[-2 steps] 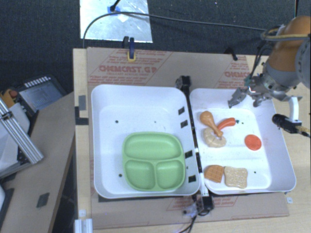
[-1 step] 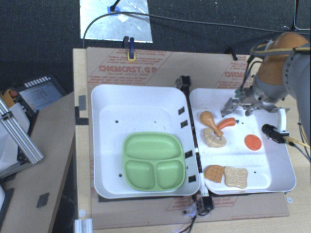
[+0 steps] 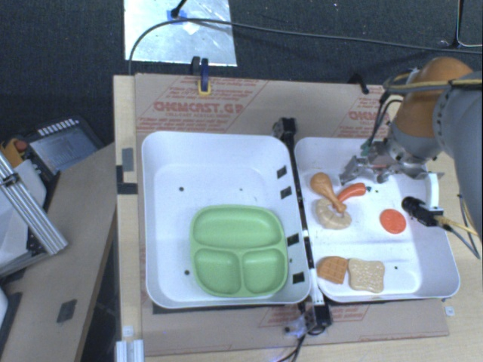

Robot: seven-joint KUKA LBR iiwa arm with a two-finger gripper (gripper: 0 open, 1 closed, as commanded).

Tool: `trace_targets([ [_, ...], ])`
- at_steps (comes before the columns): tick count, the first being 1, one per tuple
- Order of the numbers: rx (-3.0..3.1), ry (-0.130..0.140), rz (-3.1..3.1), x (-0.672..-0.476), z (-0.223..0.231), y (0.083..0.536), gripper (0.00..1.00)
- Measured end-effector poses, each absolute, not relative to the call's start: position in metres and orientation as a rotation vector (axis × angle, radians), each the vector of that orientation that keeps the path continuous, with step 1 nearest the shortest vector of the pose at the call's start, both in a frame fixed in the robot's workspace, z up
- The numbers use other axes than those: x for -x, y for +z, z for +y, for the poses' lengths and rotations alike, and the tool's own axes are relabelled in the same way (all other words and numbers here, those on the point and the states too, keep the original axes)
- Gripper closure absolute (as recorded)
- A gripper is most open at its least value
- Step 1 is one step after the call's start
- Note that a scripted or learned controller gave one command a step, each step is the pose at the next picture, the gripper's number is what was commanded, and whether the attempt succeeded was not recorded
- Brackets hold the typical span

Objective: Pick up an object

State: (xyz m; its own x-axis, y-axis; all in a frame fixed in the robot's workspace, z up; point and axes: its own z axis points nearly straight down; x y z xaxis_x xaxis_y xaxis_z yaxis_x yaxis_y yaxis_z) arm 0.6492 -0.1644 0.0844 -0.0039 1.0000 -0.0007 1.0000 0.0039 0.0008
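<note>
Here, "CHEMCAST G 9" on the brown sheet (image 3: 198,105), end effector (image 3: 361,170) over right bin (image 3: 438,270), finger state unclear.

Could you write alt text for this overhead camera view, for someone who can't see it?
A grey robot arm's gripper hangs over the right white bin, by an orange-red toy sausage. That bin also holds a tan toy drumstick, round orange slice and two toast-like pieces. The left white bin holds a green three-compartment plate.

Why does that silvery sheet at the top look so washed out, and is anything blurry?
In the camera view, the silvery sheet glares under overhead light; the white bins look bright with soft shadows; the arm and end effector are slightly blurred.
</note>
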Motion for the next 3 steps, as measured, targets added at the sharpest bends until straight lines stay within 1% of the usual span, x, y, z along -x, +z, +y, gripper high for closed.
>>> trace_targets([
  [1,-2.212,0.004,2.224,-0.651,-0.164,0.097,1.00],
  [2,-2.216,0.006,2.218,-0.646,-0.172,0.152,1.00],
  [3,-2.209,0.008,2.222,-0.652,-0.164,0.213,1.00],
])
